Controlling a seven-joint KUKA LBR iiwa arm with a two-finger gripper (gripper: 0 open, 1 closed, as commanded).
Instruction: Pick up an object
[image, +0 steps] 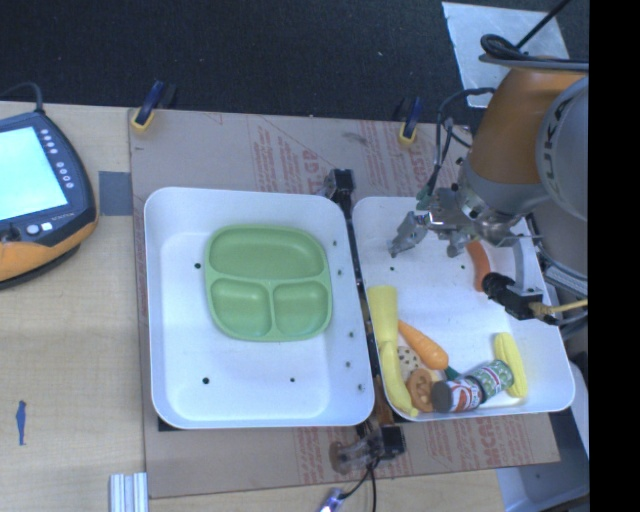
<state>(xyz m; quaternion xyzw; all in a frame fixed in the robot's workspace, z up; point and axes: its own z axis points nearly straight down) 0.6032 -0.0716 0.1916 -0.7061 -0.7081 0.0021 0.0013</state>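
Camera view: the gripper (412, 236) hangs over the bare upper left part of the right bin (440, 290), just right of frame centre. Its fingers look slightly apart with nothing between them.

The candidates lie lower in that bin. A carrot (424, 345) lies slantwise near the middle, and a banana (384, 318) runs along the left wall. A can (478, 386) lies on its side at the lower right beside a yellow corn piece (510, 363). A second orange piece (480, 262) sits under the arm at the upper right.

All look like light, stiff plastic toys with slick, rounded skins. The carrot seems easiest: take it across its thick middle, jaws square to its length. The green plate (270, 282) fills the left bin (180, 390).
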